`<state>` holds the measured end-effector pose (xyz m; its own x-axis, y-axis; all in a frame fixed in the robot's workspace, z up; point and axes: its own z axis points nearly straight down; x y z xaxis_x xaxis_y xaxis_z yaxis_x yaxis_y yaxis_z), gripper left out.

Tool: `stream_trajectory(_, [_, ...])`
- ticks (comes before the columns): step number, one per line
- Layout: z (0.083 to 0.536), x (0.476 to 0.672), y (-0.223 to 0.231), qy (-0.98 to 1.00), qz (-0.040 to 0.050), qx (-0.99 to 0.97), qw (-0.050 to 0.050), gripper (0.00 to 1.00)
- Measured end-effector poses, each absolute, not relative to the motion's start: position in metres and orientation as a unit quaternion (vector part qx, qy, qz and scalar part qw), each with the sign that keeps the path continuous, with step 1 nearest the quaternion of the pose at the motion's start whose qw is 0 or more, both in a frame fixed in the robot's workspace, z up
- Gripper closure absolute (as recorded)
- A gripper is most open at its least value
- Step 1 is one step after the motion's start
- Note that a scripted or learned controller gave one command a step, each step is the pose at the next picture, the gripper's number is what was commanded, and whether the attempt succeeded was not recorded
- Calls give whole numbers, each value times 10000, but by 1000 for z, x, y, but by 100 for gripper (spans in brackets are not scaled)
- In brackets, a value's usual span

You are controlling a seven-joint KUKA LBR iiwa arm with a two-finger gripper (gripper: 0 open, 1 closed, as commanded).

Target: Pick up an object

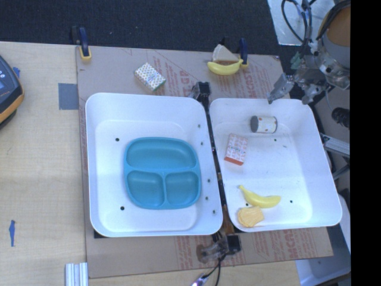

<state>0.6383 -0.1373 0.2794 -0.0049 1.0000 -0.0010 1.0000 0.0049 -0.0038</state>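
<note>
Stock as I read it from my remote station:

1. Left bin (95,159), white and shallow: holds 1 blue divided plate (162,173) with 3 compartments, lying flat near the bin's middle.

2. Right bin (324,177), white and shallow: holds 4 items. A small cylinder (264,124), white with a dark end, lies on its side near the far wall. A small pink-and-white box (236,149) lies flat toward the left side, just below and left of the cylinder. A yellow banana (260,199) lies near the front wall, with an orange round piece (250,217) touching or just beside it on the near side.

3. Tabletop (41,177), outside the bins: 1 patterned small carton (149,76) behind the left bin; a second yellow banana (224,68) with a tan wedge behind it, behind the gap between the bins.

4. Arm: reaches in at the upper right. I see the tool (293,91) above the far right corner of the right bin, apart from every item, its 2 fingers spread and pinching nothing. The nearest pickable item is the cylinder, below and left of the tool.
</note>
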Motion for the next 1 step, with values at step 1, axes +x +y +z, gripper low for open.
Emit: stream_trajectory(1, [198, 656, -137, -7098, 26, -7044, 14, 0])
